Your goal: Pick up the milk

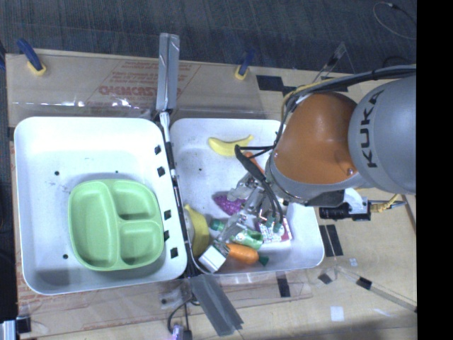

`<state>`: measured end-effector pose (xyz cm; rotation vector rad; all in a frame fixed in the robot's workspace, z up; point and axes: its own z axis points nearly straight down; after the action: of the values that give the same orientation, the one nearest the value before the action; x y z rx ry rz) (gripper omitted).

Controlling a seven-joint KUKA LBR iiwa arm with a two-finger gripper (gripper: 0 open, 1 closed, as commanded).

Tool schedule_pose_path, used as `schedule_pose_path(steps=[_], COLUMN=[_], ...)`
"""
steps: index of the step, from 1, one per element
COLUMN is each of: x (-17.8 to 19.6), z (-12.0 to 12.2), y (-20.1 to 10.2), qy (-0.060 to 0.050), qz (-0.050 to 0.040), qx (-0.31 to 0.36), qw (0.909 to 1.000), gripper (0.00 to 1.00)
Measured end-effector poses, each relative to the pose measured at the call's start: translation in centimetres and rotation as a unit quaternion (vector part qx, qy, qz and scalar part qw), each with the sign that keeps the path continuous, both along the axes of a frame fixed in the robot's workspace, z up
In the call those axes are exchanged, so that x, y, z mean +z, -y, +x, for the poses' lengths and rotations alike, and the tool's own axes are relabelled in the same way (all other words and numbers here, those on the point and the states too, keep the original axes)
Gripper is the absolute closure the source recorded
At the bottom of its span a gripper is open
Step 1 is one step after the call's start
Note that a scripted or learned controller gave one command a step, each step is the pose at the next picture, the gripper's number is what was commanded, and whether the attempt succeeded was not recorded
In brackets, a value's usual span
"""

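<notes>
Down among the clutter in the right-hand white bin [191,147], the metal two-finger gripper [249,205] sits low over the pile; whether its fingers are apart or together cannot be told, since metal parts and objects blur together there. Just beside it lie a purple bunch of grapes [228,204], a red-and-white packet [277,231] and a green item [244,238] with an orange carrot [244,253] below it. What seems to be the milk, a small white carton [211,259], lies at the bin's near edge, apart from the gripper, touching the carrot; its long axis runs slantwise, from lower left up toward the gripper. No print on it is readable. A yellow banana [228,145] lies at the far side, another yellowish fruit [199,230] by the dividing wall. White letters "KU" show on the grey arm [386,140] past the orange band [315,140]. Faint red printing on the bench's cardboard [131,80] is unreadable. The left white bin [42,154] holds a green divided plastic plate [117,224].
</notes>
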<state>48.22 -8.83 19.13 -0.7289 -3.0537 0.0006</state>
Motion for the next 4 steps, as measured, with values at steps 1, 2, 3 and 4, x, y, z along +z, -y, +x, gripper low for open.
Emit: schedule_pose_path(steps=[1,2,3,4], x=[11.4,-3.3,-0.8,-2.8], z=[4.3,1.1,7.0,-0.6], y=[0.1,0.1,1.3,1.7], qy=[0.003,0.001,0.002,0.000], qz=[-0.0008,0.0001,-0.0006,0.0003], qx=[0.019,0.105,-0.079,0.015], qw=[0.9998,0.9945,0.9969,0.9999], gripper=[0.00,0.00,0.00,0.00])
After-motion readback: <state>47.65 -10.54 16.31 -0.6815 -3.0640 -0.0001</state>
